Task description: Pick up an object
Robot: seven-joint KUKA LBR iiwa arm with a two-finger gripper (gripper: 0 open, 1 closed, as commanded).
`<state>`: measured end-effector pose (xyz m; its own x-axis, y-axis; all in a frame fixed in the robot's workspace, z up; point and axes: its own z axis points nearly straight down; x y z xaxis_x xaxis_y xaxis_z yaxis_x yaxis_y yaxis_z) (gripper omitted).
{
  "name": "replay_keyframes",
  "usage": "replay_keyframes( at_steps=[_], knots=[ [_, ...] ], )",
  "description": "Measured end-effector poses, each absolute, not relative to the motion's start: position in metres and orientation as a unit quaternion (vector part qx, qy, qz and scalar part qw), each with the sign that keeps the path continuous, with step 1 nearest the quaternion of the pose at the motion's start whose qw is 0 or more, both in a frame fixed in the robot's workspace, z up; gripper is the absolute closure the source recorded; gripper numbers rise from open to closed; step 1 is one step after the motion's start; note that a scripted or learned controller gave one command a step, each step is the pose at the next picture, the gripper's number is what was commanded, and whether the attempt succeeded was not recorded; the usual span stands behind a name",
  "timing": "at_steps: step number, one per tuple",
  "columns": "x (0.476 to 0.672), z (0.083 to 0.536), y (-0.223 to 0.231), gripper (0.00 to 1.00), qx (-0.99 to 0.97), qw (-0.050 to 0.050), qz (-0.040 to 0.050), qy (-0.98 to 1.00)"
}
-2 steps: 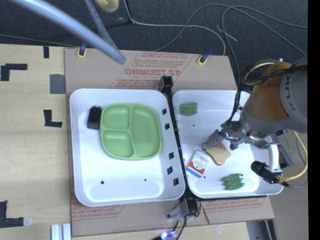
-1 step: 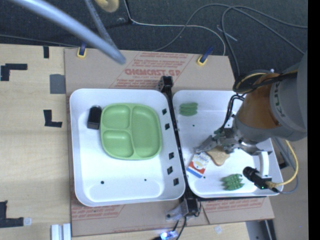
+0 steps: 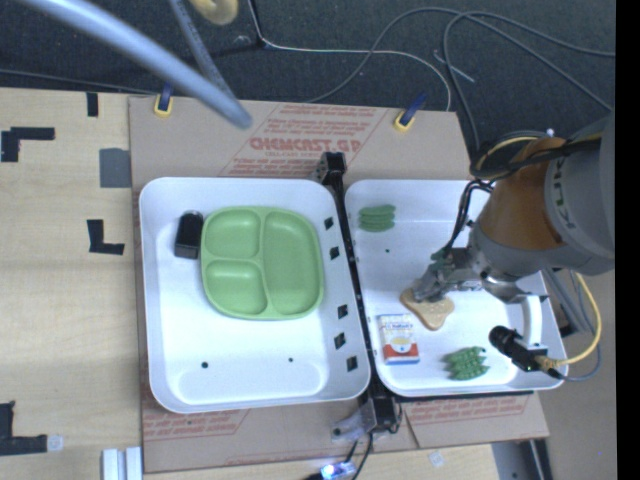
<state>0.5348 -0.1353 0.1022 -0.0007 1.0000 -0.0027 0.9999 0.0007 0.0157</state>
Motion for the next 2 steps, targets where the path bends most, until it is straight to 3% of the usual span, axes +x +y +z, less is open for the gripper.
replay_keyframes(
  at_steps=[2],
  knots=[
    [0.543,0.188,-0.130,1.00,0.707,0.001,0.0009,0.708]
  ],
)
